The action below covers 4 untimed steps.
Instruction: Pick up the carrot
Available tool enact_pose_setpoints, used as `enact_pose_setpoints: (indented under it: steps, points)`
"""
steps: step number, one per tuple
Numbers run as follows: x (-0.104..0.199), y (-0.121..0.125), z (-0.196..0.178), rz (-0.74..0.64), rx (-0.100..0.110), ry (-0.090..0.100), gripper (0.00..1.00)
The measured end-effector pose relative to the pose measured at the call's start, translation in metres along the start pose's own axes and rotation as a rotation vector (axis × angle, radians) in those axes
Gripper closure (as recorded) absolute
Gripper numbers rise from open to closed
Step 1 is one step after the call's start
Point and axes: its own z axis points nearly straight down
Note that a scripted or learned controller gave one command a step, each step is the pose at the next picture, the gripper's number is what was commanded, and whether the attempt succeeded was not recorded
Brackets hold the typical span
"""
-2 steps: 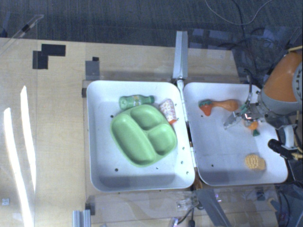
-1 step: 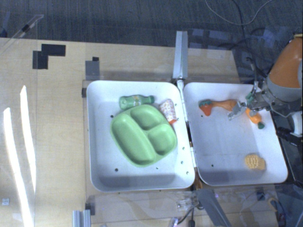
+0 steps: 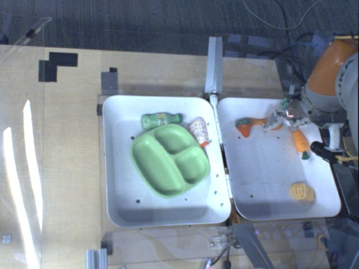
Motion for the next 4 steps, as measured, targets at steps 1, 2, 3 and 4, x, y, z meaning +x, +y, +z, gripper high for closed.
enact_pose_setpoints:
  steps: [1,2,3,4]
  points:
    - [-0.002,0.012,-0.003,-0.016,0.01,-0.001,0.0]
    - [-0.008,0.004,-0.037,0.027,-0.002,-0.012,0.0]
    - [-0.009,-0.033,0.007,0.013,-0.002,-0.011,0.0]
    - [-0.008,-0.029,-0.007,0.011,-0.011,-0.012,1.0]
